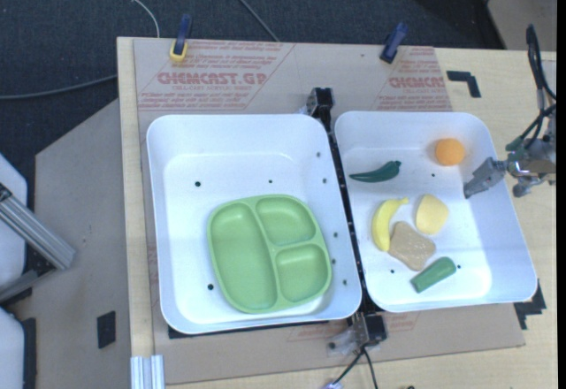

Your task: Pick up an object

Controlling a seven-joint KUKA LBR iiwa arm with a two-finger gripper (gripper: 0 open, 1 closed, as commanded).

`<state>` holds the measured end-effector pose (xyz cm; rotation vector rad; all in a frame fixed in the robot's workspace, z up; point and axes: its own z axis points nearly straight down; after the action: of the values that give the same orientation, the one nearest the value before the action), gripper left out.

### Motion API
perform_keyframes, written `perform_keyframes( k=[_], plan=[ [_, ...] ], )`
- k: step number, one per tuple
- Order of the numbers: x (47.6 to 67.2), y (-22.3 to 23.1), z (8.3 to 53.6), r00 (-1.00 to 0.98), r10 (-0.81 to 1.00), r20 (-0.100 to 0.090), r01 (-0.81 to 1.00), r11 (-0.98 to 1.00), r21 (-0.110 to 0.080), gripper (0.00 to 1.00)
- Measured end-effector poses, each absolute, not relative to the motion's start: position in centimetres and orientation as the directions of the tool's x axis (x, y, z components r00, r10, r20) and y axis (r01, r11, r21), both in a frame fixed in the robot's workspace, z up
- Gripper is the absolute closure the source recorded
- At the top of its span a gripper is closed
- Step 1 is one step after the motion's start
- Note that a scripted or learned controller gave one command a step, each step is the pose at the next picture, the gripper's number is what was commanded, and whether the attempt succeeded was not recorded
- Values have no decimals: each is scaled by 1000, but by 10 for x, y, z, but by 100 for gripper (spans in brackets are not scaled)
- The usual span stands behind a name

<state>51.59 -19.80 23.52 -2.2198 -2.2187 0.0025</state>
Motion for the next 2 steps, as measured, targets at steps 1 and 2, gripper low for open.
perform_keyframes(
  k=[1, 2],
  plan=[
    [516, -198, 236, 0, 1000, 1, 1000, 0, -2, 0],
    [510, -203, 180, 1, 1000, 1, 1000, -1, -2, 0]
  ],
)
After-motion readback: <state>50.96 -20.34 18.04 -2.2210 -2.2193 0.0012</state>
